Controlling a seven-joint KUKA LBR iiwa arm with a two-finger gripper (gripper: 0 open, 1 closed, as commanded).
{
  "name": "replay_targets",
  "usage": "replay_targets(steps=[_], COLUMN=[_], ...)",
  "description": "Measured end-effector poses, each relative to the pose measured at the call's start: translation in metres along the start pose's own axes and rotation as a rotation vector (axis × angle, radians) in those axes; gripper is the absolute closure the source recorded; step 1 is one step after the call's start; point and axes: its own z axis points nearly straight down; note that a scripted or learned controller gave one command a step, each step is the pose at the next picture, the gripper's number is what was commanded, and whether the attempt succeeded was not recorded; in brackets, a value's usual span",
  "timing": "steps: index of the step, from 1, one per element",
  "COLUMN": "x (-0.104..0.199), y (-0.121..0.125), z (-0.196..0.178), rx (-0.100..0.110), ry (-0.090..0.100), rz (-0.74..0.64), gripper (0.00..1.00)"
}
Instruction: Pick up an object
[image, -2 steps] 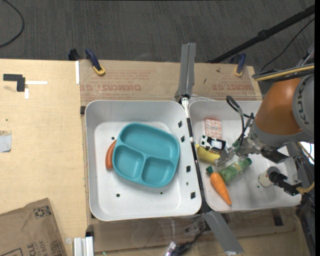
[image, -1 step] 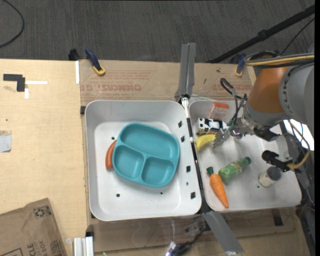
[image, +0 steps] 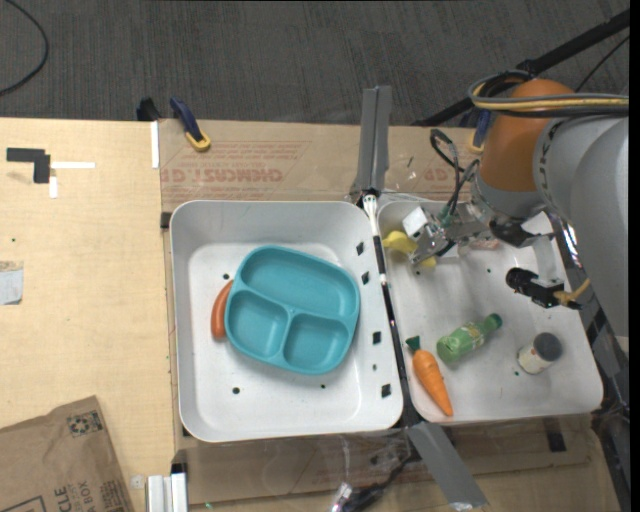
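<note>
Crowding the fingers (image: 428, 246), whose opening I cannot tell: yellow object (image: 398, 241); green bottle (image: 466, 338) and carrot (image: 432, 381) lie apart.

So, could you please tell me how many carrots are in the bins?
2. One carrot lies at the right bin's near-left corner, beside the green bottle. The other is in the left bin, partly tucked under the teal plate; more could be hidden beneath it.
</note>
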Motion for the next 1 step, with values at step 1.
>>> replay_targets(steps=[1], x=[-0.0006], y=[-0.0023], z=[-0.0053], rx=[0.013], ry=[0.003], rz=[-0.003], gripper=[1.00])
